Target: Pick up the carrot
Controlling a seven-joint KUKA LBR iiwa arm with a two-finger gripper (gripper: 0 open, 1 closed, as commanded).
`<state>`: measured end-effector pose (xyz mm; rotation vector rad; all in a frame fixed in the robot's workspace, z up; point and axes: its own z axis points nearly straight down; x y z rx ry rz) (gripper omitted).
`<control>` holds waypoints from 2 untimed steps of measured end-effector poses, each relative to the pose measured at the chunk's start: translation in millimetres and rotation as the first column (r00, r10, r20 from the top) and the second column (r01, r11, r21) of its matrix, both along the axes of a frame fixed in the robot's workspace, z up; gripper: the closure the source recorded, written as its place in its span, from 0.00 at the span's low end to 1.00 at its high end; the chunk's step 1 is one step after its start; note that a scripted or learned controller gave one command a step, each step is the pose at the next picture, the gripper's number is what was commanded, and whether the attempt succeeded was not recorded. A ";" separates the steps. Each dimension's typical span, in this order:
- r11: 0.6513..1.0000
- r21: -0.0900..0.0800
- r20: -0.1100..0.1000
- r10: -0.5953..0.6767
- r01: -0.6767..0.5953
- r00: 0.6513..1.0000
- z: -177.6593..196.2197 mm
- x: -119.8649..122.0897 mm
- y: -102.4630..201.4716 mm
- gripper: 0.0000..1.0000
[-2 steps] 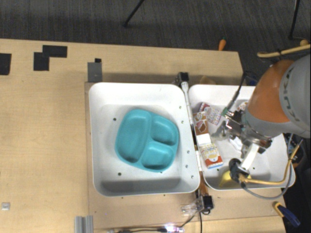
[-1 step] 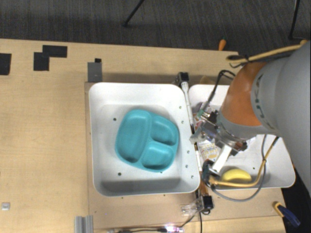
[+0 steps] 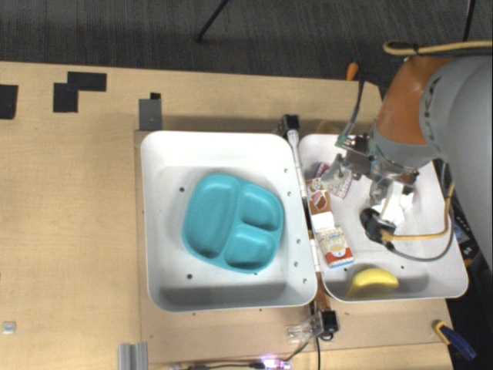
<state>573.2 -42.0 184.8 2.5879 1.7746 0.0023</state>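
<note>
Pale wooden counter (image 3: 69, 230) is carrying two white bins; the left bin (image 3: 158, 206) is holding a teal divided plate (image 3: 231, 222). Right of that plate, in the right bin (image 3: 454, 280), the gripper (image 3: 344, 169) is hanging low over small cartons (image 3: 327, 230); whether its fingers are apart cannot be told. A banana (image 3: 373, 280) is lying nearer. No carrot can be made out.

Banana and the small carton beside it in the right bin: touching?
Apart. The camera view shows a strip of white bin floor between the banana and the carton.
</note>
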 end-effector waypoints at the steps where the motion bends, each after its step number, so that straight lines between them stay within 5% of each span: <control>1: 0.975 0.005 -0.007 -0.222 0.223 0.975 -1.2 -47.7 72.1 0.00; 2: 0.991 0.000 0.003 0.134 -0.134 0.991 58.2 13.1 67.9 0.00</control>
